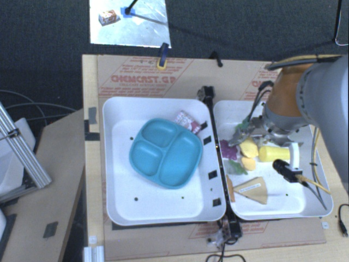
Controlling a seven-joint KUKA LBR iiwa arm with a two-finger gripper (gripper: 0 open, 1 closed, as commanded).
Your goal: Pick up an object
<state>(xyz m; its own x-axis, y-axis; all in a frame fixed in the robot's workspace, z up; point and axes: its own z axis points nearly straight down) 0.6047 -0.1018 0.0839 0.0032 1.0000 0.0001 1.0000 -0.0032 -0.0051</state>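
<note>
Gripper (pixel 244 137) low in right bin (pixel 305 203), finger state indiscernible behind wrist, yellow objects (pixel 256 150) partly covered, blue divided plate (pixel 165 152) in left bin (pixel 117 162), cardboard-topped bench (pixel 142 75).

A brown cardboard sheet (pixel 136 75) with red letters lies under the two white bins (pixel 117 201). A shiny silver sheet (pixel 143 26) lies on the dark carpet (pixel 43 42) above it. Grey cables (pixel 32 107) run along the left.
</note>
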